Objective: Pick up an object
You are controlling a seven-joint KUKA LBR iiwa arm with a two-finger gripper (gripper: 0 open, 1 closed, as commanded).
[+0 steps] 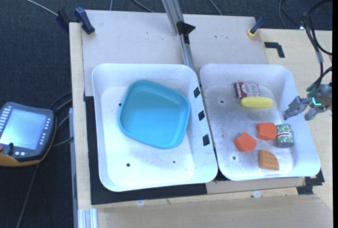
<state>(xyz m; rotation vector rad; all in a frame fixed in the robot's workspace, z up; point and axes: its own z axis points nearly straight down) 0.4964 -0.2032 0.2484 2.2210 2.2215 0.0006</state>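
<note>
Camera view: we cannot tell our gripper's [292,111] state at the right bin's [228,71] rim; beside it lies a yellow corn cob [256,102].

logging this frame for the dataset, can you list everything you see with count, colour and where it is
white bins: 2, white, side by side on the bench
plate: 1, light blue, in the left bin
small carton: 1, dark red and white, top of the right bin
corn cob: 1, yellow, right bin, just below and touching the carton
blocks: 2, orange-red, middle of the right bin, apart from each other
can: 1, green and grey, right bin, against the right-hand block
waffle piece: 1, orange-tan, lower right bin
clamps: 2 blue at the board's top left and top right, the latter with yellow
handheld controller: 1, grey with orange, on the floor at left
pincer: 1, grey, at the right bin's right rim
</note>
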